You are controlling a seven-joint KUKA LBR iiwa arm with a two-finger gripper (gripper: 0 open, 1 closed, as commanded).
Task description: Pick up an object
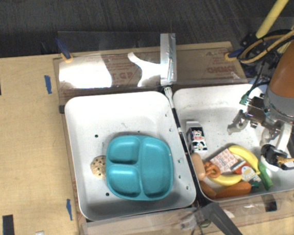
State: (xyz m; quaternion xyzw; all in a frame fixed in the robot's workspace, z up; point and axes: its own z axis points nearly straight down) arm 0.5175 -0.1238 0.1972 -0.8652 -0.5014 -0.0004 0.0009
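we see the end effector (pixel 264 129) at the frame's right, above the right bin (pixel 212 100); whether it is spread, we cannot tell. the banana (pixel 242 158) lies lower right among clutter, so reaching it looks awkward.

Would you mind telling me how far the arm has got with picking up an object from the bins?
Nothing looks picked up yet. The gripper hangs over the right bin, above bare floor with nothing visibly between its fingers. The banana, the small carton and the other toys lie piled in that bin's near corner; the teal plate and cookie sit in the left bin. Descent, grasp and lift remain.
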